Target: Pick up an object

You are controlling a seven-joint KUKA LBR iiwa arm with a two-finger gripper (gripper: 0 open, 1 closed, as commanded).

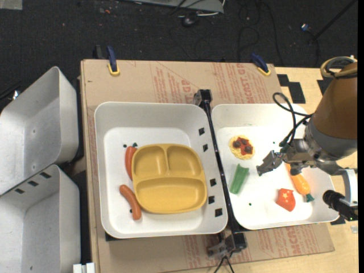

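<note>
The right bin [259, 115] holds a small round pizza toy [242, 147], a green vegetable piece [239, 179], a red pepper [286, 198] and an orange carrot [301, 183]. My gripper [266, 166] hangs over this bin, right of the green piece and up-left of the red pepper. It touches none of them. The carrot lies just under the wrist, partly covered by it. The grey arm with its orange band [340, 104] comes in from the right.
The left bin [108, 152] holds a yellow divided plate [169, 178], a red chili [129, 159] and a brown sausage [131, 201]. A black divider [213, 152] runs between the bins. Cables hang near the arm.
</note>
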